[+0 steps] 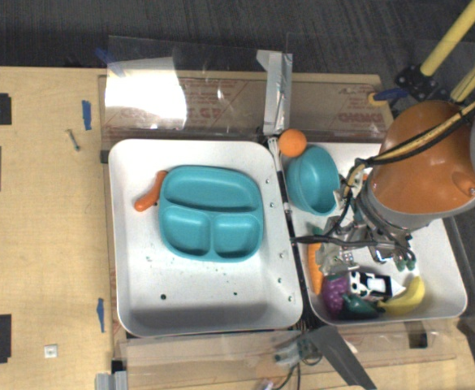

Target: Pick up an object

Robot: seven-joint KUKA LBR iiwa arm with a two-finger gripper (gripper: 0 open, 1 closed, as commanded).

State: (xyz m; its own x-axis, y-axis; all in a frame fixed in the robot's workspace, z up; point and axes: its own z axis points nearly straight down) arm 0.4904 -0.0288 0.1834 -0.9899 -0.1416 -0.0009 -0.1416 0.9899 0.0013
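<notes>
Lying in the right bin [452, 295], banana [408, 296] runs diagonally.

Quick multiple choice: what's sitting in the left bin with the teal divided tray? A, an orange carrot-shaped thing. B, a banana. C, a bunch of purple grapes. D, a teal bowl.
A: an orange carrot-shaped thing lies against the upper-left edge of the teal divided tray in the left bin; the banana, bowl and grapes are in the right bin.

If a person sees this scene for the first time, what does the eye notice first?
Probably the big teal divided plate in the middle of the left bin, with an orange carrot-like piece at its left edge. Next, the arm's orange band looms over the right bin, above a banana and small toys.
</notes>
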